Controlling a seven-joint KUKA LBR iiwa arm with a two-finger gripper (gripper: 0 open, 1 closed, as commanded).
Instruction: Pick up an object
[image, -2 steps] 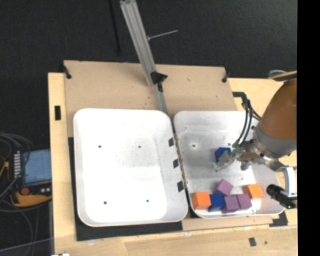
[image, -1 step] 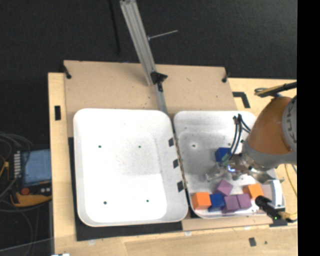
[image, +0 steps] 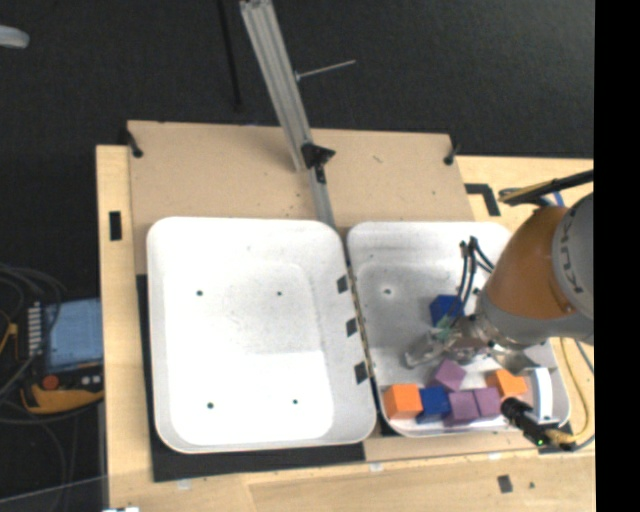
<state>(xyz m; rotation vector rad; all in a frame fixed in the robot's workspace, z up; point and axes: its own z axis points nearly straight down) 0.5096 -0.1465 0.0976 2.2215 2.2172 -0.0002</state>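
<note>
Blocks heaped in the right bin.
Arm bent low over them; jaws state unclear, no readable labels.

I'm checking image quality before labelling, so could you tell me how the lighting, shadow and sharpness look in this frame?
Camera view: even, soft lighting; the left bin is bright white, nearly washed out, with a faint grey patch; the right bin looks greyer, shaded near the arm; the gripper and blocks are slightly soft.

We note a pale wooden bench on dark floor; metal pole slants overhead; cables at left.
</note>
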